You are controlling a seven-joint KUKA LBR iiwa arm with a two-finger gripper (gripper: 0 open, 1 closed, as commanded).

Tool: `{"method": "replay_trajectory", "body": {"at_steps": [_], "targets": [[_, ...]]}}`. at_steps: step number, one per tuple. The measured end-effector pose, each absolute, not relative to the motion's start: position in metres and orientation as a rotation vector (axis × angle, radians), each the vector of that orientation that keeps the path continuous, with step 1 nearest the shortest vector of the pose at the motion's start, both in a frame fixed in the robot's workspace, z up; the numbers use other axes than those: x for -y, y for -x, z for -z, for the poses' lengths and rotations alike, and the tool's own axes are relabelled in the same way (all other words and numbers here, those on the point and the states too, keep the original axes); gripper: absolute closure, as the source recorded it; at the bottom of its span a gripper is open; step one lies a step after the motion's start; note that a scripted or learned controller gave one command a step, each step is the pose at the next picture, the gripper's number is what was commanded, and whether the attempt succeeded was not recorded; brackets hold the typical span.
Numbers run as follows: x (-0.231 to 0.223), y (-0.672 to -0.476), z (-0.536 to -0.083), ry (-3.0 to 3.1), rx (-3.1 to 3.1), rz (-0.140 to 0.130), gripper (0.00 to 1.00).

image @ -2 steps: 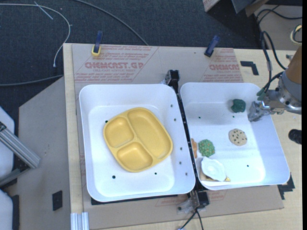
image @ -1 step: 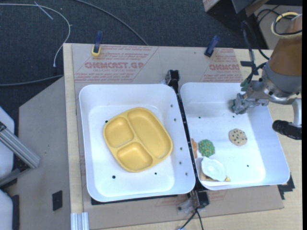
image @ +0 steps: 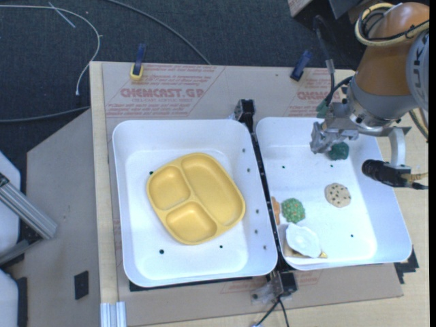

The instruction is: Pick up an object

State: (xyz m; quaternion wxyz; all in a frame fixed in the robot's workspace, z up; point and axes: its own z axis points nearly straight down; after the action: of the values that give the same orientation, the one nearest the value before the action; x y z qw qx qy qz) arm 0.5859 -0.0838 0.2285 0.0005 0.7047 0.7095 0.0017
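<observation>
My gripper (image: 330,142) hangs low over the far part of the right bin (image: 381,244). A small dark teal object (image: 339,152) lies right at its tip, partly covered by it; whether the gripper grips it is hidden. Nearer the front, a round tan cookie (image: 337,195) with dark chips lies on the bin floor. A green broccoli-like piece (image: 293,210) sits left of it, and a white object (image: 302,240) rests in the near left corner over a tan slice.
The left bin (image: 129,182) holds a yellow three-compartment plate (image: 196,197). A black clamp (image: 244,109) stands at the far end of the divider between the bins. Blue clips (image: 139,58) (image: 300,65) mark the bench's far edge. A black cable end (image: 385,172) juts over the right bin.
</observation>
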Motion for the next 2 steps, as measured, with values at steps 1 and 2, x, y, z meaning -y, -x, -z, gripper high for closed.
{"method": "replay_trajectory", "body": {"at_steps": [1, 2], "targets": [[0.032, -0.601, -0.218, -2.214, -2.228, -0.003, 1.0], [-0.019, -0.624, -0.224, -2.214, -2.228, -0.006, 1.0]]}}
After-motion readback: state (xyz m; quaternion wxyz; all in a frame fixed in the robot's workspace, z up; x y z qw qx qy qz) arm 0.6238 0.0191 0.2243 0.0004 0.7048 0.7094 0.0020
